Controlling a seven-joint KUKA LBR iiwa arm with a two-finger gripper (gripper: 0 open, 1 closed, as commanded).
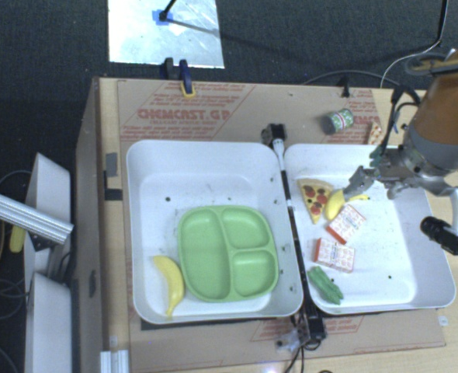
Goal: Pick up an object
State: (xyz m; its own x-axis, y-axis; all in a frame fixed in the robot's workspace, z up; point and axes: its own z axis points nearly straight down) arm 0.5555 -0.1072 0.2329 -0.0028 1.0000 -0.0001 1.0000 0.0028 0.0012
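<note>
My gripper (359,183) hangs low over the upper middle of the right bin (415,286), reaching in from the right. Its tip is just above and right of a small yellow fruit piece (335,205), close to it or touching it. A pizza slice toy (314,194) lies immediately left of that piece. Below them lie two red-and-white packets (347,224) (334,255), and a green vegetable toy (324,284) sits near the bin's front left corner.
The left bin (147,208) holds a green divided plate (229,252) and a yellow banana (169,282) at its front left. A small can (339,120) lies on the cardboard behind the right bin. A black divider (285,200) runs between the bins.
</note>
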